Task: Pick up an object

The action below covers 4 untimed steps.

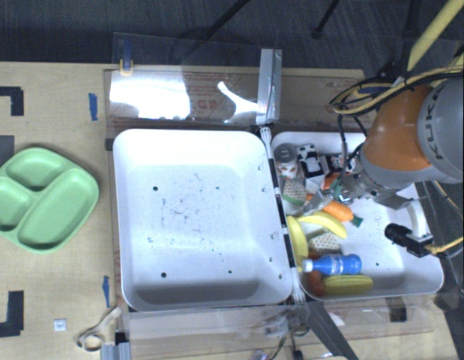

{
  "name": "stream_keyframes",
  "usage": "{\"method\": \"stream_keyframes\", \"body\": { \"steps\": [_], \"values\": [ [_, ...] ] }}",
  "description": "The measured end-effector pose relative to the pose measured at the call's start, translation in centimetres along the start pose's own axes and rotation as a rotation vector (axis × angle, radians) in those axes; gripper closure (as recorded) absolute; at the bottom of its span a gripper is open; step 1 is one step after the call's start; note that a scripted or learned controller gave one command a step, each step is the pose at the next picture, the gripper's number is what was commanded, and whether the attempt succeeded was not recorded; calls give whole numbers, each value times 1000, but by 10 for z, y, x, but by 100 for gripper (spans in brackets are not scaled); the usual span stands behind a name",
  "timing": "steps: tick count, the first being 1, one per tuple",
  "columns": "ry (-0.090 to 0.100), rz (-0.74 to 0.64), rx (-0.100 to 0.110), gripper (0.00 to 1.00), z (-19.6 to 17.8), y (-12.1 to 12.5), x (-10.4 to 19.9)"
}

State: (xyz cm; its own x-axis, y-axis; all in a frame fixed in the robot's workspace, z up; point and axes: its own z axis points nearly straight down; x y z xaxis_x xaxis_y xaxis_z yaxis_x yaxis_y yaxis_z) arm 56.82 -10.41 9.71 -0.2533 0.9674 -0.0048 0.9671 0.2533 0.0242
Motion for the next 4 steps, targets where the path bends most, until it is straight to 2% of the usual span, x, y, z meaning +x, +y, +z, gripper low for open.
{"method": "stream_keyframes", "body": {
  "steps": [1,2,3,4],
  "values": [
    [5,-70,21,0,-60,29,-17],
    [7,-223,18,0,10,-20,-10],
    [6,-480,16,0,10,-21,-50],
    [4,-478,12,100,0,-20,-50]
  ]
}}
